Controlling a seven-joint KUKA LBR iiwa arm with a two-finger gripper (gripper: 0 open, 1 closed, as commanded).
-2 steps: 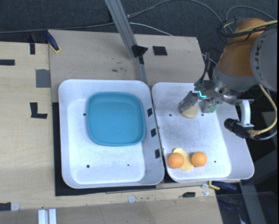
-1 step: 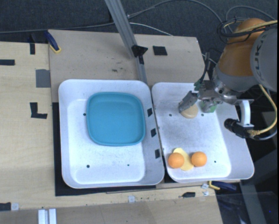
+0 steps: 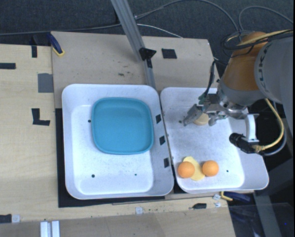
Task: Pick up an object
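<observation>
My gripper (image 3: 198,122) is low in the far part of the right bin (image 3: 221,147), with its fingers spread apart, so it is open. A small beige object (image 3: 202,119) sits between the two fingers; I cannot tell whether either finger touches it. Two orange balls (image 3: 186,169) (image 3: 210,168) lie near the front edge of the right bin with a pale yellow object (image 3: 195,173) between them. The grey arm with its orange band (image 3: 243,70) comes in from the upper right.
The left bin (image 3: 78,147) holds a blue square plate (image 3: 122,125). A grey metal pole (image 3: 132,31) slants over the bench behind the bins. Cables (image 3: 266,144) hang from the wrist beside the right bin's right edge.
</observation>
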